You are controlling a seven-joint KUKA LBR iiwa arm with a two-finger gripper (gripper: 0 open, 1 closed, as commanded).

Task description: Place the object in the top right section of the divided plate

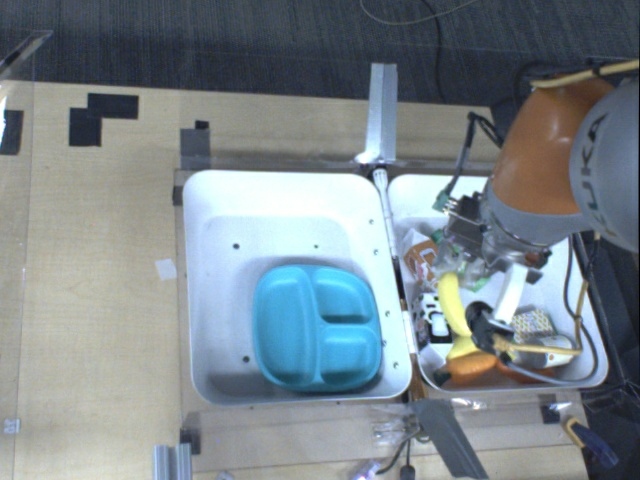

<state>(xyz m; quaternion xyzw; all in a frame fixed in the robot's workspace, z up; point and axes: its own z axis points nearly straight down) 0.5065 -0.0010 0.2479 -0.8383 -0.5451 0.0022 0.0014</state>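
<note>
A blue divided plate [318, 326] lies in the left bin [215, 268], toward its front; its sections hold nothing. My gripper [468, 266] hangs over the right bin [415, 203], above a heap of small objects. A yellow banana [455, 313] lies just below and left of the gripper, and an orange object [470, 366] sits at the bin's front. From above, the wrist hides what is between the gripper's tips, so I cannot tell whether anything is held.
An orange and white packet [422, 258] and a small black and white item [432, 320] lie by the right bin's left wall. A checked pale item [535, 321] sits at the right. A metal post [382, 108] rises behind the divider between the bins.
</note>
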